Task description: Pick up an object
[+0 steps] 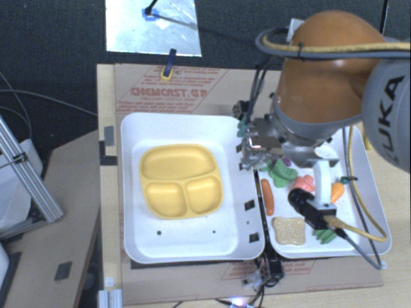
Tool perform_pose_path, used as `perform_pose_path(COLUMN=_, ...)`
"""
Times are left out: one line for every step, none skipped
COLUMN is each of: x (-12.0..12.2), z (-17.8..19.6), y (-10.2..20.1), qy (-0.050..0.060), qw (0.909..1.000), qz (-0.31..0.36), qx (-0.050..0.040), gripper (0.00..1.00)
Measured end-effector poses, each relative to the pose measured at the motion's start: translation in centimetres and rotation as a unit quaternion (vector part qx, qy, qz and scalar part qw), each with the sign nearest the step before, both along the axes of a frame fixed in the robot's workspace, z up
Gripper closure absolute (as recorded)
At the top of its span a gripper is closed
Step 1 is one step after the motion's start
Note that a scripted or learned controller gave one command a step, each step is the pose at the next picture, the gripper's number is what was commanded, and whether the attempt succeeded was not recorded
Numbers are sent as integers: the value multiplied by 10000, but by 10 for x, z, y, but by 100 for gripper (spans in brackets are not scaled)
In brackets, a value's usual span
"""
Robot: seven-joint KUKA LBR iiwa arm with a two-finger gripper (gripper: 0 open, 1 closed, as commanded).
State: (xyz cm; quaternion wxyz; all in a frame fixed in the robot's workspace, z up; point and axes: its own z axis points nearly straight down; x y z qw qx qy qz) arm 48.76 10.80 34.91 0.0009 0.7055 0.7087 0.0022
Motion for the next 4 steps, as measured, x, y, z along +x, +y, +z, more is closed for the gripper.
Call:
perform_pose_path(x=53, z=-162, y=4, qy=64, qw=10000, qz=-19, qx=-22, gripper=100)
perform_pose_path(x=11, z=-182, y=94, qy=47, qw=10000, qz=37, qx=7, gripper=100)
perform_pose_path(x=39, z=-232, y=63, qy=40, qw=10000, qz=-32, qx=-17, gripper=100)
perform_pose_path(x=20, z=-246, y=52, qy=-25, qw=10000, qz=-2, qx=4, gripper=100)
